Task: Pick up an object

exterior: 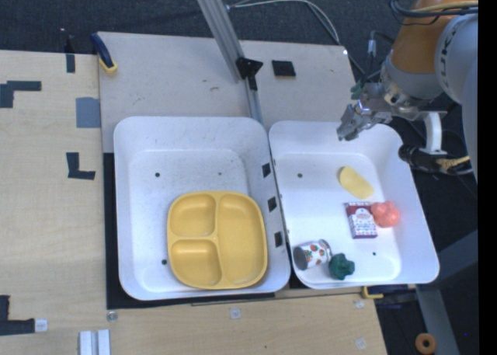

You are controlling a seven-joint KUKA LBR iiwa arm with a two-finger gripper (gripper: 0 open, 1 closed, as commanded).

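Divided plate (217, 238) set in the left bin (132, 144), right bin (415, 214) holding sponge (356, 182), small box (361, 220), ball (386, 214), can (312, 254), gripper (349, 129) above its far edge

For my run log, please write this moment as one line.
gripper: above right bin's far edge, holding nothing | right bin: yellow oval piece, red card box, can | left bin: yellow divided plate

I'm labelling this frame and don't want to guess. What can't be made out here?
- Gripper: small and blurred in the camera view, above the right bin; its finger state is unreadable.
- Red-and-white box: print too small to read.
- Small can: label too small.
- Green object: too small to identify.
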